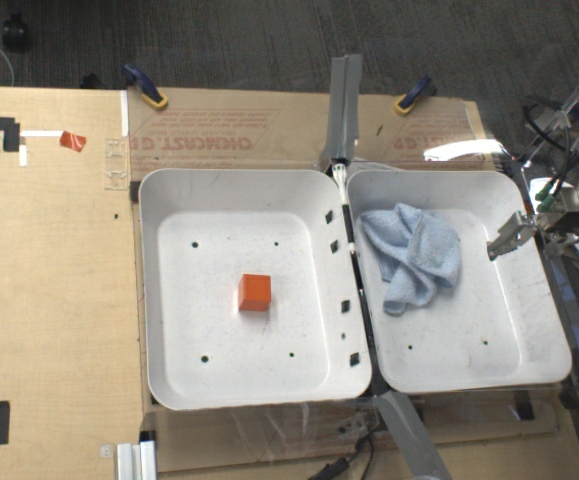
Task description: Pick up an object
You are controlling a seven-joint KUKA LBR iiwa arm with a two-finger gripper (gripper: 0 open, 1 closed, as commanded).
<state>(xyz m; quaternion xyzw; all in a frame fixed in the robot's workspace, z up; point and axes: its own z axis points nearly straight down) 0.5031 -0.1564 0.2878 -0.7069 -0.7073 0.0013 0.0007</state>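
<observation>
Dark carpet surrounds the cardboard-covered worktop (pixel 219 133) with its two bins. Whether the claw (pixel 509 238) is open or closed, I cannot tell; it carries nothing visible, poised at the right bin's far-right edge. Its nearest target, the crumpled light-blue cloth (pixel 414 256), lies just to its left, so it should descend over the cloth's bunched middle; the small orange cube (pixel 255 293) sits well beyond, in the left bin.

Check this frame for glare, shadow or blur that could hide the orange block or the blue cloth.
Camera view: lighting is even and soft; the orange block in the left bin is sharp and casts only a faint shadow; the blue cloth in the right bin shows clear folds; a bright glare patch sits on the cardboard behind the right bin; the gripper at the right rim looks slightly soft.
</observation>
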